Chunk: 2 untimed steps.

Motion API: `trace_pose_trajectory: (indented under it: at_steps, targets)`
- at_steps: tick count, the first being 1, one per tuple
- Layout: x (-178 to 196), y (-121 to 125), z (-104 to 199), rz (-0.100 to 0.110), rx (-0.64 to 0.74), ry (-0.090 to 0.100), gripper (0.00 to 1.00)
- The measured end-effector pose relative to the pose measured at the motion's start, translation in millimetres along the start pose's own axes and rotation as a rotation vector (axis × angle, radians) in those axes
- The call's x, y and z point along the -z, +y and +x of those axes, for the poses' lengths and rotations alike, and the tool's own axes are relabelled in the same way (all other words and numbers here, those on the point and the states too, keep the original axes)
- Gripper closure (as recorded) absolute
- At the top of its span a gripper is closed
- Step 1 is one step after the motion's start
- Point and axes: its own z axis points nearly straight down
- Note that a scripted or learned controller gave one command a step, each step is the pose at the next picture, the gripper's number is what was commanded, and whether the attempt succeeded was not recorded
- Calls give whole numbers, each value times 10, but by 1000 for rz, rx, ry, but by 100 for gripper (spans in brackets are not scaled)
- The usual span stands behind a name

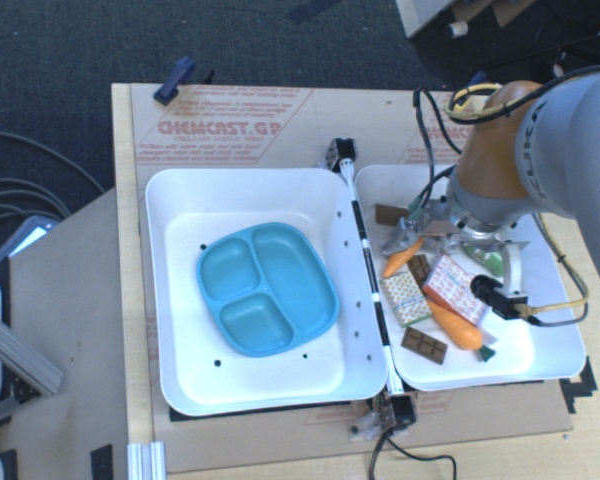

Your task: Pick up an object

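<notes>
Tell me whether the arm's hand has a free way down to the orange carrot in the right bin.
Probably yes. The orange carrot lies on top of the clutter in the right bin, nothing over it, though a checkered packet lies against it. The hand is just above in this view.

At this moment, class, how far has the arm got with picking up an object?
Done: the arm has reached over the right bin, its wrist low above the clutter. In hand: nothing can be seen held; the carrot, chocolate bar and patterned packet lie in the bin. Left: gripping and lifting one item. The blue plate sits in the left bin.
</notes>
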Motion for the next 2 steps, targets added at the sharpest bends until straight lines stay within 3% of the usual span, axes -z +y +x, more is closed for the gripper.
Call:
trace_pose_trajectory:
  at_steps: [1,2]
  targets:
    - [100,3,4,-1,-1,0,100]
    - [1003,-487,760,-2,2,0,100]
